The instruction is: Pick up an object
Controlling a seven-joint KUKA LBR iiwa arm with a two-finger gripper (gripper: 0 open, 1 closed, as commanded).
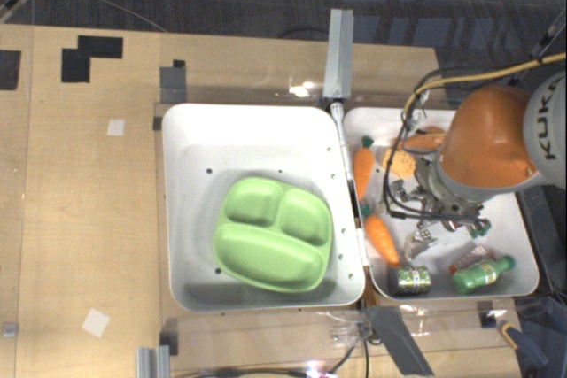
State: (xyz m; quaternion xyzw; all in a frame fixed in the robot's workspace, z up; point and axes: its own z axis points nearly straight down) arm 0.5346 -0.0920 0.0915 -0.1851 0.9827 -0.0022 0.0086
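The right bin (530, 272) holds two orange carrots, one upright near its left wall (363, 172) and one slanted lower down (382, 240). A small tin can (413, 281) lies at the bin's front edge, with a green bottle (480, 274) to its right. A tan and orange item (420, 141) lies partly hidden behind the arm at the back. My gripper (425, 237) hangs low in the middle of this bin, just above the can and right of the slanted carrot. The orange wrist band covers most of it.
The left bin (182, 190) holds a green three-compartment plate (273, 233). A metal post (338, 56) stands at the back between the bins. Cables loop around the wrist (409, 115). Wooden bench surface stretches to the left.
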